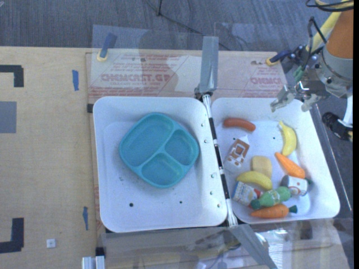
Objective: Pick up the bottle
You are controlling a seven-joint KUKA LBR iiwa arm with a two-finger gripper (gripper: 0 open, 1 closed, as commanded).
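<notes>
The small green plastic bottle (275, 196) lies toward six o'clock from the two-finger metal gripper (294, 100), whose fingers are spread and hold nothing, above the right white bin's (325, 167) twelve-o'clock rim. The bottle's long axis runs nine to three, between a yellow lemon (255, 179) and an orange carrot (273, 210).

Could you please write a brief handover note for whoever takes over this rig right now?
Gripper: open, holding nothing, above the far right corner of the right bin.
Bottle: green, lying on its side near the right bin's front edge, wedged among a lemon, a carrot and a small carton.
Left bin: holds a teal divided plate.
Done: nothing yet; bottle untouched.
Left: reach it, grasp, lift.
</notes>
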